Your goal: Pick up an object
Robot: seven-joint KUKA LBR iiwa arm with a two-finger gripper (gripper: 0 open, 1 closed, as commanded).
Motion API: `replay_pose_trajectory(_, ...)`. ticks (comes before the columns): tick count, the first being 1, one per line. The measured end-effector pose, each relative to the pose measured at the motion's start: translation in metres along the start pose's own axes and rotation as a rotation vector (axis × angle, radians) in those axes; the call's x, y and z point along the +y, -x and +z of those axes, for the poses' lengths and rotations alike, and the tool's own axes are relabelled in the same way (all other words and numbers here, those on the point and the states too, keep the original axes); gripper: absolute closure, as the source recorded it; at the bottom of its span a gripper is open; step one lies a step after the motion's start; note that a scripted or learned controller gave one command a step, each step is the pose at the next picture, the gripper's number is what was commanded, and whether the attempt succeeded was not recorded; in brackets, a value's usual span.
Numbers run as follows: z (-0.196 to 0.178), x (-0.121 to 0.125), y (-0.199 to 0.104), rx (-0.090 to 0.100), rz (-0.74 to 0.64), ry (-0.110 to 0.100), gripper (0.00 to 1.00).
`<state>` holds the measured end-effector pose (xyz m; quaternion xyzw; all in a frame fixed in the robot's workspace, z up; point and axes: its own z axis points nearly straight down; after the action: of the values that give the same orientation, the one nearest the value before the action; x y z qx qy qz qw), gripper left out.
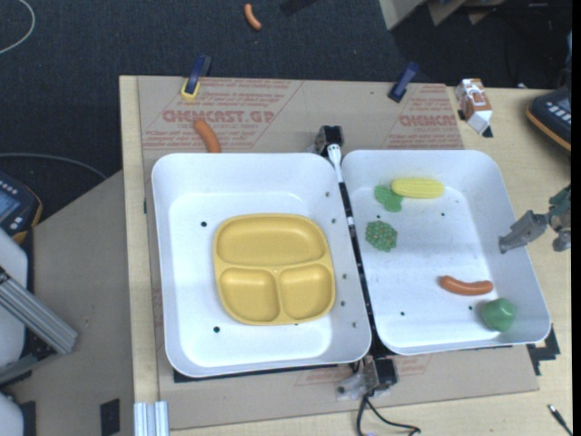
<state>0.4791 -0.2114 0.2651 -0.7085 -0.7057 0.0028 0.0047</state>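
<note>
The right bin [427,325] holds a yellow corn cob [418,188] at the back, with a small green leafy piece [388,198] beside it. A green broccoli floret [381,235] lies near the bin's left wall. An orange-red sausage [467,286] and a round green vegetable [497,314] lie at the front right. My gripper [524,232] hangs at the bin's right rim, above and to the right of the sausage, apart from every object. Nothing shows in it.
The left bin [182,198] bears a yellow divided plate [272,268]. A loose orange sausage [207,135] lies on the board behind the left bin. Blue clamps [195,75] [404,82] hold the board's far edge, and a small box [474,105] sits at the back right.
</note>
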Motion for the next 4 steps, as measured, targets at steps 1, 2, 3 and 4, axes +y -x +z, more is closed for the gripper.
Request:
replay_pose_trajectory(1,-0.006,0.002,-0.001,-0.004,-0.004,0.011,0.0)
replay_pose_trajectory(2,0.051,0.011,0.003,-0.001,-0.004,0.006,0.0)
replay_pose_trajectory(3,0.108,0.02,-0.002,0.001,-0.005,0.005,0.0)
replay_pose_trajectory(4,0.172,0.019,-0.006,0.001,-0.004,0.003,0.0)
